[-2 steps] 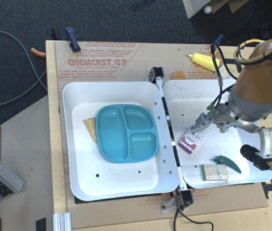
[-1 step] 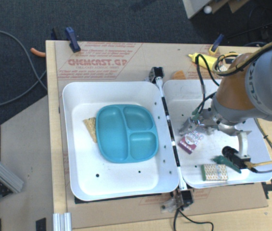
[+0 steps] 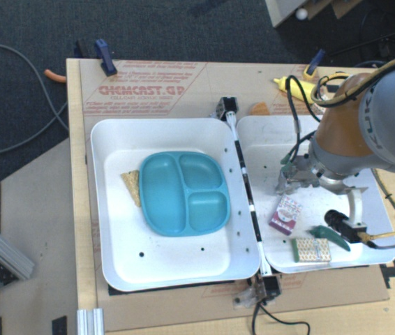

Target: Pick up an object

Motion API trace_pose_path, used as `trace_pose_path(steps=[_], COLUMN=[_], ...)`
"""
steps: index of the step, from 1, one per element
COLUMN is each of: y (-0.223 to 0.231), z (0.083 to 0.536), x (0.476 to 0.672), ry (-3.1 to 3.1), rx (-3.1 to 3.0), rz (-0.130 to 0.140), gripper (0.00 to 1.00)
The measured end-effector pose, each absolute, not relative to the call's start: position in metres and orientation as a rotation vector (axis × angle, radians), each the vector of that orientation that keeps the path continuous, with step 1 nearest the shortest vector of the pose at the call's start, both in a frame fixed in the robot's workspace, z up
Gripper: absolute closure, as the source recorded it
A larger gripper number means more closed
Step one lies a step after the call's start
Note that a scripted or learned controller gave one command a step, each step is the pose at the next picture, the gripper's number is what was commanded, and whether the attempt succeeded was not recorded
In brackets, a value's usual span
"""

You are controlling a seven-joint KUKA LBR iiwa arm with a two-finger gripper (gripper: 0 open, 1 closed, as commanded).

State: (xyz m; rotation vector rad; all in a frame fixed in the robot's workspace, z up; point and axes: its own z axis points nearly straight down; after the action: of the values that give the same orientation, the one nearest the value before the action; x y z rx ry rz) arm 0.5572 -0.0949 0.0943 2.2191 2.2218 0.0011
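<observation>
I see the hand (image 3: 289, 181) low in the right bin (image 3: 267, 135), just at 12 o'clock from a small pink packet (image 3: 285, 213). I cannot tell if it grips anything. A blue divided plate (image 3: 183, 192) sits in the left bin (image 3: 114, 187).

Overhead view of a table (image 3: 148, 89) with two white bins: the left bin (image 3: 114, 208) holds a teal divided plate (image 3: 183, 192), the right bin (image 3: 267, 138) a small packet (image 3: 286, 213), with the arm's end effector (image 3: 292, 182) just above it
</observation>
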Motion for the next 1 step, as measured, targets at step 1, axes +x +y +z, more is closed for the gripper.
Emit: trace_pose_path(steps=[1], y=[-0.0949], z=[0.0942], x=[0.5571], ry=[2.222], rx=[2.220], rz=[0.001], gripper=[0.00])
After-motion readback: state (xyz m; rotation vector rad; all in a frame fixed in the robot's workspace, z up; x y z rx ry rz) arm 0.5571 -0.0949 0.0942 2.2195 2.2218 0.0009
